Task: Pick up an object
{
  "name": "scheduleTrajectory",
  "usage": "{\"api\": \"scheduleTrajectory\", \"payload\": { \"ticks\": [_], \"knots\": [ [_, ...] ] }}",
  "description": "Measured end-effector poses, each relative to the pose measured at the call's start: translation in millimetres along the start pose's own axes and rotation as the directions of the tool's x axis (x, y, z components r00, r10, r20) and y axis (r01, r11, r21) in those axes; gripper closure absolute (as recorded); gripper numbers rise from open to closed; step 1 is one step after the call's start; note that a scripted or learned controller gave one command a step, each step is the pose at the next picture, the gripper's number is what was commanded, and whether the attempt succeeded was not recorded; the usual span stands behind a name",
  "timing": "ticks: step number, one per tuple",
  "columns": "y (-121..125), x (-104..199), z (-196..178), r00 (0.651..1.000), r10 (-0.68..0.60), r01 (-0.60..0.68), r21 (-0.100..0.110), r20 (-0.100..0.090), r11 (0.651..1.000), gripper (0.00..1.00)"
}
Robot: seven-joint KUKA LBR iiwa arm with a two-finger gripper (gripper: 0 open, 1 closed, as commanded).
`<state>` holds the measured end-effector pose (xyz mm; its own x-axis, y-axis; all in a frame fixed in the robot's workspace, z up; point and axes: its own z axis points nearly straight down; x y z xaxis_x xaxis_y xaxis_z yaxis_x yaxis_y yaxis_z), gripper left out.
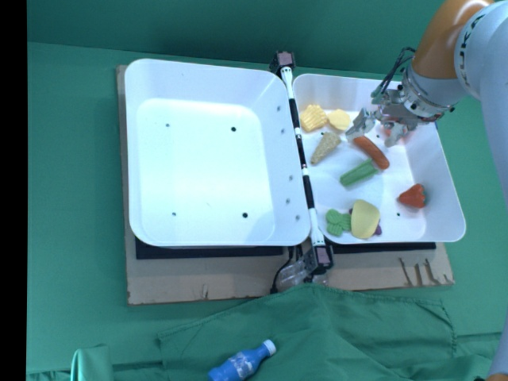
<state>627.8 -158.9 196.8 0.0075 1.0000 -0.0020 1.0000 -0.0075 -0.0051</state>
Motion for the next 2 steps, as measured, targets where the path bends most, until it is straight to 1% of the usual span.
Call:
{"api": "scheduleTrajectory", "payload": {
  "ticks": [1, 2],
  "knots": [
    [4.0, 0.0, -19.0, 1.0, 0.0, 0.0, -0.016, 0.004, 1.0, 1.0],
    [3.8, 0.1, -18.4, 1.0, 0.0, 0.0, -0.014, 0.005, 1.0, 0.0]
  ]
}}
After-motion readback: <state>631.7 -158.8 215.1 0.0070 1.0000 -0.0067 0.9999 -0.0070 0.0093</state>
